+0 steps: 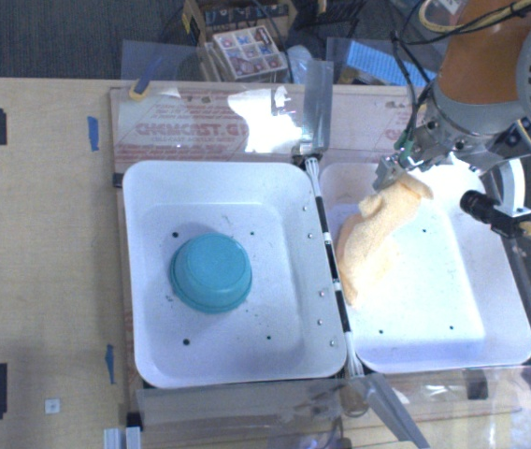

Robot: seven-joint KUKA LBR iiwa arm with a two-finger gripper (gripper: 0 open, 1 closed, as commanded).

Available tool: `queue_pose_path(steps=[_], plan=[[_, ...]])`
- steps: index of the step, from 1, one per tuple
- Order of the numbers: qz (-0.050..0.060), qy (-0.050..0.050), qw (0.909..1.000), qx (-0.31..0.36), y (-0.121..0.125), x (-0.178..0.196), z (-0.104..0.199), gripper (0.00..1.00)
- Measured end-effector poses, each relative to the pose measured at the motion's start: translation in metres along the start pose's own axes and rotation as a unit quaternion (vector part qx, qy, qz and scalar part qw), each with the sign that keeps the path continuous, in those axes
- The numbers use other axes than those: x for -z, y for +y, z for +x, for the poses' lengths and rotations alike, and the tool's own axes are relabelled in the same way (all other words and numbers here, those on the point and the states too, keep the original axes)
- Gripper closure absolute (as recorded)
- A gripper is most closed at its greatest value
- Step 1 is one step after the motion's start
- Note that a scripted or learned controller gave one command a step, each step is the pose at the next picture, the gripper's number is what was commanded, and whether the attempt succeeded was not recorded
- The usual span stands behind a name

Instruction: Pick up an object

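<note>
Lift step in hand: two-finger gripper looks pinched on the top end of the pale yellow floppy cloth, whose lower part trails along the right white bin's left wall. Next move needs a straight raise. Teal upturned bowl sits in the left white bin.

bench: pale wood | floor: dark carpet | clutter: boxes behind

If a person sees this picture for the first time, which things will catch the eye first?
First, the teal bowl, upside down in the middle of the left bin. Next, the yellow cloth in the right bin, draped toward the divider, its top end at the gripper. The orange-banded arm fills the upper right corner.
</note>
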State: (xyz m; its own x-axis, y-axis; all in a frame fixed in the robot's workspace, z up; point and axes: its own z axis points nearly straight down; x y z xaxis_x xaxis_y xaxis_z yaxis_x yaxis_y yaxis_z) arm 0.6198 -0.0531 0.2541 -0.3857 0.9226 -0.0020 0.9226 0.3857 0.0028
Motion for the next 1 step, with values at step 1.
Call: queue_pose_path(steps=[1], plan=[[0.002,0.001,0.9994,-0.035,-0.0092,-0.0230,-0.0255,1.00]])
